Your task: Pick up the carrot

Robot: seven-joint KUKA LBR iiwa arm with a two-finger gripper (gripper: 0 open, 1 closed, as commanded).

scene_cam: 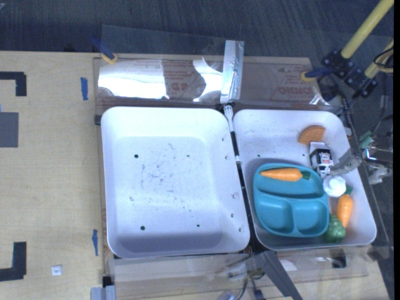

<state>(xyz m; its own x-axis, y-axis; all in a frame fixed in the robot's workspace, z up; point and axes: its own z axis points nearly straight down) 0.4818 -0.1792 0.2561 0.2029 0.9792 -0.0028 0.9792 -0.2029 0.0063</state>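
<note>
While the gripper [350,162] is blurring out, can't tell its grip | carrot [281,175] is lying in blue tray [294,214] | second carrot [344,209] is sitting alongside

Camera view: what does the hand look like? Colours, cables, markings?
The hand reads as a slim, pale grey metallic piece over the right rim of the right bin, faint and blurred. Thin dark cables run just above it. No markings are legible.

The two bins [169,124] are white, the left one flecked with faint dark specks; a teal tray [294,214] carries an orange carrot [281,175]; a second orange carrot [344,210] has a green top; the bench [44,186] is pale tan wood with blue tape marks [84,87].
</note>
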